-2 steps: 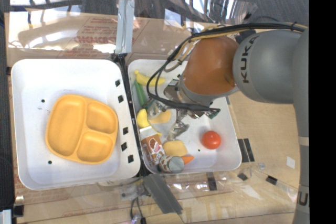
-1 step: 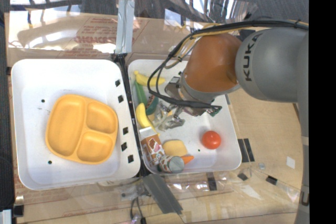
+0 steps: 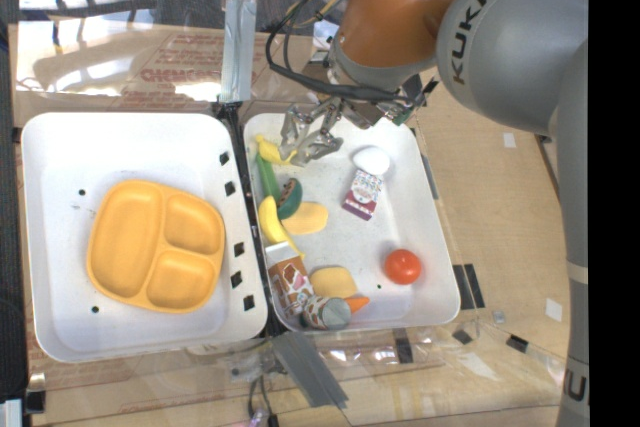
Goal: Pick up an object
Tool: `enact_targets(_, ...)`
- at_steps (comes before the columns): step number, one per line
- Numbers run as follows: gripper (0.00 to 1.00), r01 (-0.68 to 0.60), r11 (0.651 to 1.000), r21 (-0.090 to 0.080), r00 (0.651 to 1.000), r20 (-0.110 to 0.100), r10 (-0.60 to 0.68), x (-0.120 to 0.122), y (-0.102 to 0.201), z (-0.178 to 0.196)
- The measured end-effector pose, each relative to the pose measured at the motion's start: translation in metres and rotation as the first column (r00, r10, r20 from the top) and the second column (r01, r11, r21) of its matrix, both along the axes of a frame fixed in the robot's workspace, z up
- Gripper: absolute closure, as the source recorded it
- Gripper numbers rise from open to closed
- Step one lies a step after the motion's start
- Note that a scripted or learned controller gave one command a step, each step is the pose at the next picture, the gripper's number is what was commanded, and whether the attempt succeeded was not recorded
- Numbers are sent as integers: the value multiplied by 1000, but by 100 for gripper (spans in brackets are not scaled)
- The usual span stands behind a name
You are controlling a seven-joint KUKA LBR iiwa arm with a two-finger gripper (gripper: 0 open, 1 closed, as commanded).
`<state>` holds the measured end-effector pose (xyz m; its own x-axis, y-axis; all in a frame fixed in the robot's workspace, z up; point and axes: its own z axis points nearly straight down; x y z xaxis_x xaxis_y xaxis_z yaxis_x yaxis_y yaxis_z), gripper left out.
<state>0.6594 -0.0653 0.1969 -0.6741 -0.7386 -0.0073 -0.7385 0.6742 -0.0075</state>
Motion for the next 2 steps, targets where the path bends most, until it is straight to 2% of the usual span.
enact_targets(1, 100, -47, 999, -3, 999, 0, 47, -8, -37, 84)
enact_targets(2, 100, -148, 989, 0, 989, -10, 148, -2, -107, 43)
